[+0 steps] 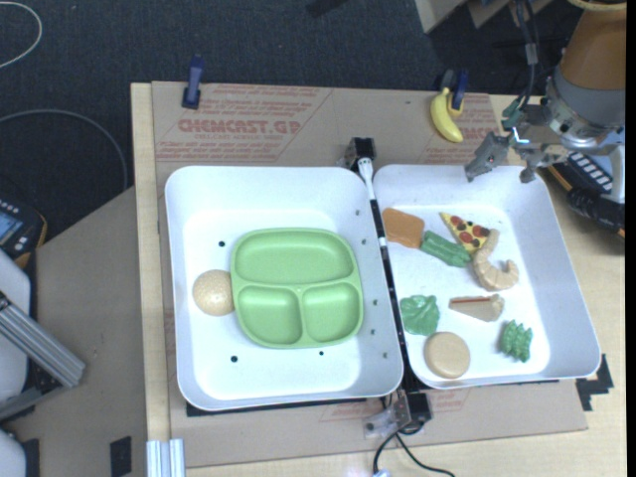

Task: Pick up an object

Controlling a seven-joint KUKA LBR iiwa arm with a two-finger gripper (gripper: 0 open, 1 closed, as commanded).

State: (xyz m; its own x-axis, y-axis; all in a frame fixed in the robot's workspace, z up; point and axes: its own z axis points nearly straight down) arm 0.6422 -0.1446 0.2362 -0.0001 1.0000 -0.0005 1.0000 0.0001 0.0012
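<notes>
My gripper [505,162] hangs over the back edge of the right bin [561,266], its two fingers spread apart with nothing between them. Below it in that bin lie toy foods: an orange block [403,227], a pizza slice [467,230], a dark green pickle [445,249], a tan pastry piece [494,272], a brown wedge [478,307], a green lettuce leaf [419,314], a round beige bun [446,354] and a small green sprig [516,340].
The left bin [194,217] holds a green divided plate [296,286] and a beige ball [212,292] beside it. A toy banana [444,115] rests on the cardboard behind the right bin. A blue clamp [193,82] sits at the back left.
</notes>
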